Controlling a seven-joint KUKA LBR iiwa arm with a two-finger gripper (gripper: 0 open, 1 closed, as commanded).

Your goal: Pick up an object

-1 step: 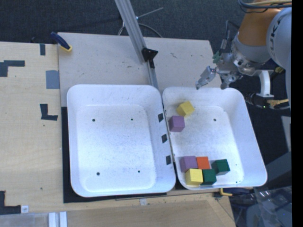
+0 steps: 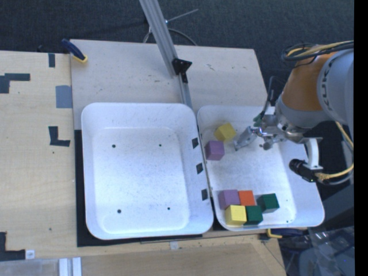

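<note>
My gripper hangs over the right bin, near its upper middle, with its fingers spread and nothing between them. Just left of it lie a yellow block and a purple block, both apart from the fingers. At the bin's near end sits a cluster: a purple block, an orange block, a yellow block, a green block and a dark green block.
The left bin lies beside the right one, sharing a middle rim. A slanted metal pole crosses above the bench at the back. Cables hang at the arm's right side.
</note>
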